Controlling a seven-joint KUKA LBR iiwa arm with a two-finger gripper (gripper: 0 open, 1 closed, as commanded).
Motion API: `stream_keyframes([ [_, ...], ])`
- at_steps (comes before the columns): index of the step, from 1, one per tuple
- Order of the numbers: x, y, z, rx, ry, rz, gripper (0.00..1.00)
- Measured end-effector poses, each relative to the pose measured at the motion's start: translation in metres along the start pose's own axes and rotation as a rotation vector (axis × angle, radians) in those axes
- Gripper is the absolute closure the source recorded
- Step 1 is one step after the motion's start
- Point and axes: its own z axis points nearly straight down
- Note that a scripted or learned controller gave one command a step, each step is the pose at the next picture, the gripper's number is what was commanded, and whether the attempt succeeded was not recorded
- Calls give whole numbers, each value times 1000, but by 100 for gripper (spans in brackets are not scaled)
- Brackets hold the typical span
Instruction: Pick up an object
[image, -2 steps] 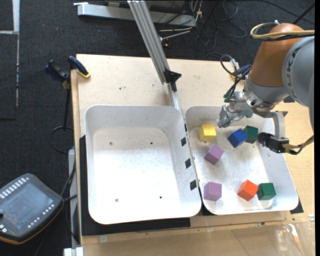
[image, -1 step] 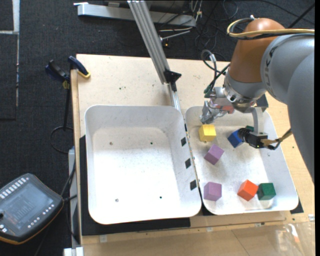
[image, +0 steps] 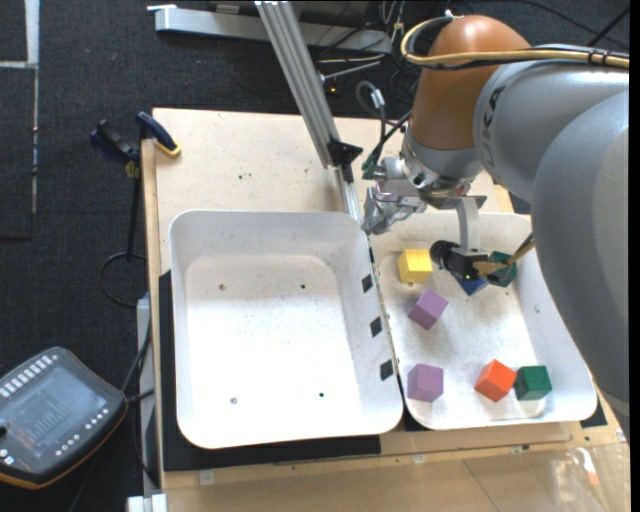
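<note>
My gripper (image: 382, 212) hangs over the far left corner of the right bin (image: 468, 335), close to the wall between the two bins, with nothing visibly in it. Just in front of it to the right lies a yellow block (image: 412, 266). A purple block (image: 428, 308) sits a little nearer, and a second purple block (image: 425, 382) is at the bin's front left. An orange block (image: 494, 380) and a green block (image: 533, 382) sit side by side at the front right. A blue block (image: 473, 286) is partly hidden under the arm.
The left bin (image: 182, 300) stands beside the right one. A slanted aluminium bar (image: 305, 90) runs down to the bins' shared far corner. A blue and yellow clamp (image: 135, 140) grips the bench's far left edge. A teach pendant (image: 50, 415) lies on the floor at left.
</note>
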Motion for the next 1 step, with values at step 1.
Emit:
stream_keyframes([
  [1, 56, 13, 1, 1, -1, 2, 100],
])
